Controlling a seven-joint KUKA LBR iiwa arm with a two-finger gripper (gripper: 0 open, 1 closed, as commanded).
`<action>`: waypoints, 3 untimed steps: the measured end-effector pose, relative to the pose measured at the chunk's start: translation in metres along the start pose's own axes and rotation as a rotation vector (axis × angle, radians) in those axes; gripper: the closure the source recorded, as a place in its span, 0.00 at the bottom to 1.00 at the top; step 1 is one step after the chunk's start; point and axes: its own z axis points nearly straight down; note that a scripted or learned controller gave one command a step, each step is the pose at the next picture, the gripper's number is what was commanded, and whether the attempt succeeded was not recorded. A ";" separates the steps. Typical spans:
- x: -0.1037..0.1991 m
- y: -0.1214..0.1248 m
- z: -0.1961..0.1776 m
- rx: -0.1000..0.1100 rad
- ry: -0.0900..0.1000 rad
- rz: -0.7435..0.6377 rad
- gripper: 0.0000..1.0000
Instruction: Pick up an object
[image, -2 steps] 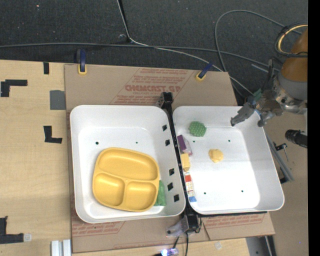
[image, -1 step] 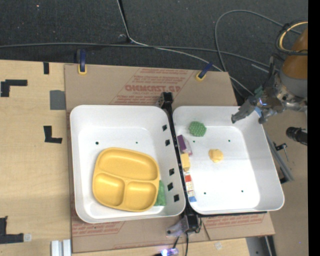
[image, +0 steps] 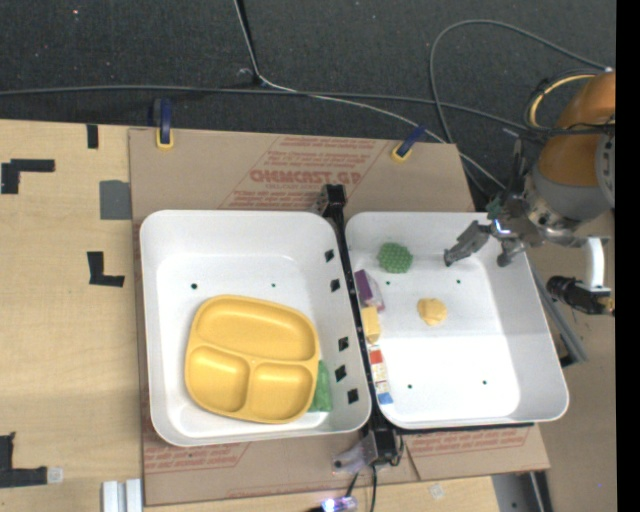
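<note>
Even overhead light, soft shadows, bright white bins (image: 240, 240), slightly blurry.

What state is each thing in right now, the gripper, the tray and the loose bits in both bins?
gripper: fingers spread open, holding nothing, over the right bin's far edge
yellow tray: lying flat, right side up, in the left bin
green ball: loose in the right bin, untouched
yellow lump: loose in the right bin, untouched
purple item: lying against the divider

Count: 2 white bins, left bin (image: 160, 300) and right bin (image: 530, 380). 1 yellow divided tray (image: 250, 355). 1 green ball (image: 395, 258). 1 small yellow lump (image: 432, 311).
</note>
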 end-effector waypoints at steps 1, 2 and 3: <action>-0.005 -0.010 0.052 0.000 0.000 0.001 0.00; -0.004 -0.009 0.102 -0.007 -0.003 -0.001 0.00; -0.005 -0.007 0.088 -0.011 -0.006 -0.001 1.00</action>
